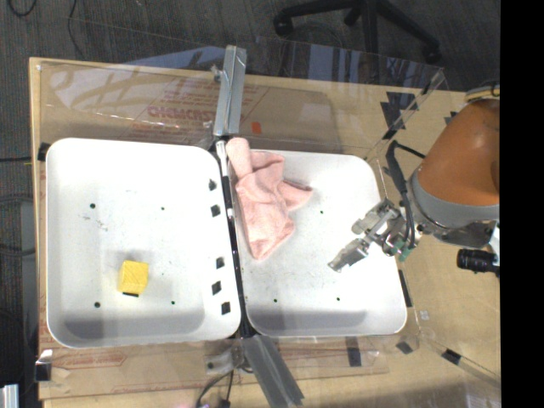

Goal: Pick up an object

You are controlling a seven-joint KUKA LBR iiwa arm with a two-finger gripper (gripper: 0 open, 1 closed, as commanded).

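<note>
While the arm (455, 172) hung in from the right edge of the frame, the hand (357, 243) sat low over the right bin (391, 313), toward its right side. It looked spread to me, two metal fingers (343, 259) splayed apart with nothing between them, so no grab had happened at that point.

Candidates for picking: a pink cloth (263, 202) lay crumpled in the upper left part of the right bin, one end bunched up against the divider (231, 228) that runs down the middle of the frame. My guess is it ended up there because soft stuff slides and piles against a wall. A yellow block (133, 277) sat in the lower left of the left bin (59, 228), well apart from everything.

The hand was to the right of the cloth and a bit lower in the frame, near but not touching. With the fingers pointing roughly toward the cloth, I'd judge that was the target, since the block was clear across the bench (340, 100) in the other bin.

The tricky bit, I reckon, is that a floppy cloth gives a gripper very little to bite on, and the part against the divider leaves little room for a finger on that side. Going for the loose fold nearest the hand seemed the better bet.
</note>
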